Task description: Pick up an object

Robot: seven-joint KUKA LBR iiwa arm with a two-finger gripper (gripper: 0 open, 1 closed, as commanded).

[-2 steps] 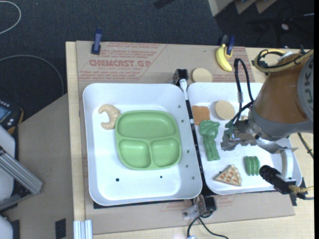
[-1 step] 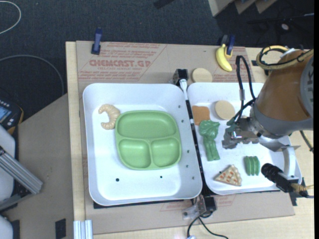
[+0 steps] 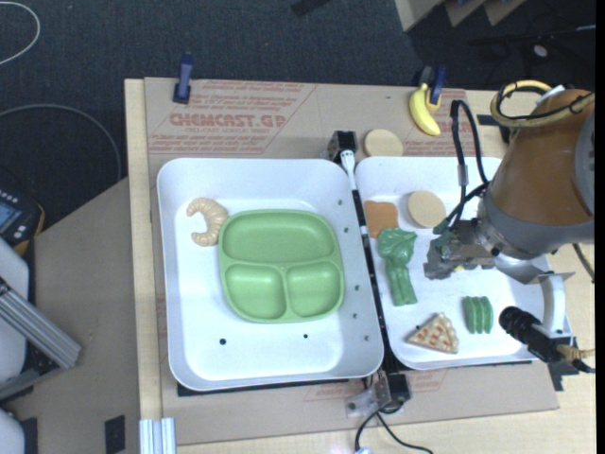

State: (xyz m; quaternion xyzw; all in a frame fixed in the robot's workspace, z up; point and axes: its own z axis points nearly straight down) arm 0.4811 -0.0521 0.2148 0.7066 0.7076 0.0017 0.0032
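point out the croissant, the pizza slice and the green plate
croissant (image 3: 207, 219), camera view, middle of its curved body
pizza slice (image 3: 436, 333), camera view, centre of the topping face
green plate (image 3: 280, 236), camera view, floor of its large top compartment

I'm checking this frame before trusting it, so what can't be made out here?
- Tool: its fingers blur into a dark mass under the arm in the camera view; open or shut is unclear.
- Right bin: its far right side is covered by the arm.
- Banana: partly hidden by a blue clamp.
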